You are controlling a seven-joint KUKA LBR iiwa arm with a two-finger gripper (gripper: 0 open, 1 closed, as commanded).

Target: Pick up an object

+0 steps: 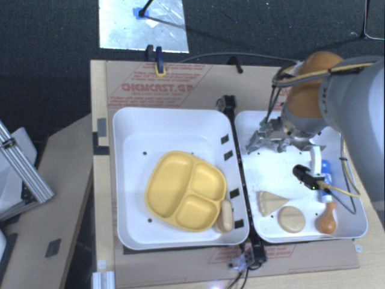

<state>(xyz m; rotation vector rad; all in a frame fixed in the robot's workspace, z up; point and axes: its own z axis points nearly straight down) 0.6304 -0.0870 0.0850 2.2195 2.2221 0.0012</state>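
Arm: the grey arm (352, 101) with its orange band reaches in from the right, over the back of the right bin (271, 176).
Claw: the claw (264, 140) hangs low at the back left corner of the right bin, close to the wall between the two bins. I cannot tell whether it is open or closed, and nothing is seen held in it.
Right bin, front: a tan wedge (272, 201), a round tan biscuit (292, 218) just beside it, and an orange-brown pear shape (327, 218) near the right wall. All lie well apart from the claw.
Right bin, right side: a white and blue stick (319, 164) lies along the wall.
Left bin: the left bin (132, 137) holds a yellow divided plate (183, 188), with a pale roll (225, 215) touching its front right edge.
Tabletop: both bins sit on a cardboard sheet (180, 83) with red print.
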